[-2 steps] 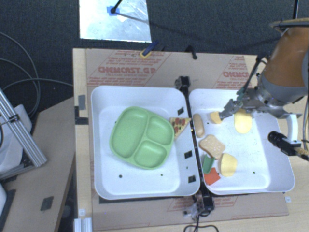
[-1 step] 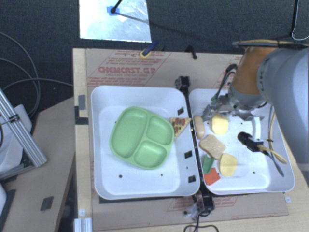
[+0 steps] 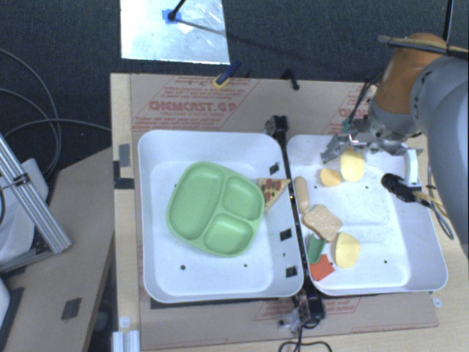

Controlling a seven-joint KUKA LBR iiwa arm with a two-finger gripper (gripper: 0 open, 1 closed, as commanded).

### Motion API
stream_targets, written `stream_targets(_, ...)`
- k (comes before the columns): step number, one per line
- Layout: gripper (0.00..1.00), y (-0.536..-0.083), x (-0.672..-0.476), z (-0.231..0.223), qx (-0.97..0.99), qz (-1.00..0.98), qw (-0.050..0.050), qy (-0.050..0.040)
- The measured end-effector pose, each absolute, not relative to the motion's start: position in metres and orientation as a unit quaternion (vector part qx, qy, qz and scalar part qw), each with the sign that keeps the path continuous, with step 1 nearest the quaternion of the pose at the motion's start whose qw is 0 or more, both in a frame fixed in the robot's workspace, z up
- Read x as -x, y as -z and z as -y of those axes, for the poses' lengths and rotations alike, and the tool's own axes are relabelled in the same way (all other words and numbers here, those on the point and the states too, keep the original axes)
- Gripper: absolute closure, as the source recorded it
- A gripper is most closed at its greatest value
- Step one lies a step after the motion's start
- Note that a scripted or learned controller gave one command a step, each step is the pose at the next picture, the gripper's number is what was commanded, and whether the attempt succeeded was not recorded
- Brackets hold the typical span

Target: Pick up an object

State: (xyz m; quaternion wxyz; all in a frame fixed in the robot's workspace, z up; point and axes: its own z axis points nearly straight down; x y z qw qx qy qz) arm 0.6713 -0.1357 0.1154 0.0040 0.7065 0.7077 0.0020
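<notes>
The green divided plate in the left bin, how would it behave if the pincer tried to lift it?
The green divided plate looks like moulded plastic, so probably stiff and light. It lies flat in the left bin, so its low rim may be hard to pinch, and its smooth surface might slip.

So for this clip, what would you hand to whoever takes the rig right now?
Tool: low over the far end of the right bin, at a pale yellow food piece; grip cannot be judged.
Right bin: an orange piece, bread slice, another yellow piece, green and red bits.
Left bin: green divided plate, pizza slice.
Done: nothing visibly lifted.
Left: grasp and raise one item.
</notes>
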Motion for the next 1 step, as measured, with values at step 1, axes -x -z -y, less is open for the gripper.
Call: stream_targets(1, 0.0, -0.1897, -0.6308, 0.0133, -0.702, -0.712, 0.002, -0.0036)
